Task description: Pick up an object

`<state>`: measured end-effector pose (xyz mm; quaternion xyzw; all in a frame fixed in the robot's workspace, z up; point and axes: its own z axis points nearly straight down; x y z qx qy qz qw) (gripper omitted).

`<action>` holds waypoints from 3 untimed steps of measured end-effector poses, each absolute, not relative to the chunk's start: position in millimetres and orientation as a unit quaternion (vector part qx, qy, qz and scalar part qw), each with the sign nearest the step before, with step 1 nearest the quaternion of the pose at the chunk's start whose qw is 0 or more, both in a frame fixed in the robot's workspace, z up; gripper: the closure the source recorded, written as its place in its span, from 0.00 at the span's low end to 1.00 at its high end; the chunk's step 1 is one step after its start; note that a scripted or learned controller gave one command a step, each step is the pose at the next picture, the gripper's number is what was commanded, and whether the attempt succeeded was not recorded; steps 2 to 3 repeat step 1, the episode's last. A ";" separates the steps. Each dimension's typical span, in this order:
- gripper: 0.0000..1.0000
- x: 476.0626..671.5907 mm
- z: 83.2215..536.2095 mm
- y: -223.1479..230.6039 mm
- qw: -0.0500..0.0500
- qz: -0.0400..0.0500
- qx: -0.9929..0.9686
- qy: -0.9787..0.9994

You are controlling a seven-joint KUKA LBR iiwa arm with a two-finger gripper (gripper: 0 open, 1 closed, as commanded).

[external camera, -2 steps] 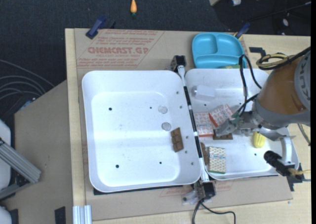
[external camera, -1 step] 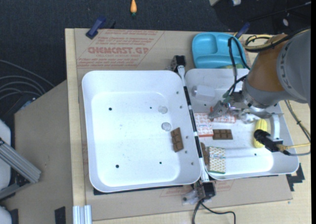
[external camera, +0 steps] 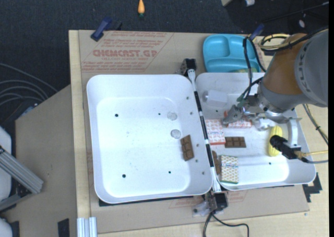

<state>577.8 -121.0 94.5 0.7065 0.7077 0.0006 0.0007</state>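
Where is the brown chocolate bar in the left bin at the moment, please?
The brown chocolate bar lies in the left bin near its right wall, just below two small round clear pieces, across the divider from the arm's bin.

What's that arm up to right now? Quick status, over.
Gripper low in right bin, over a red-print packet. Nothing seen held. Chocolate bar and yellow object close by.
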 end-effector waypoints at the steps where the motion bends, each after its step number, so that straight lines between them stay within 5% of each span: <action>1: 1.00 579.0 185.6 -66.0 0.001 0.001 0.706 0.708; 3: 1.00 579.0 185.6 -66.0 0.001 0.001 0.706 0.708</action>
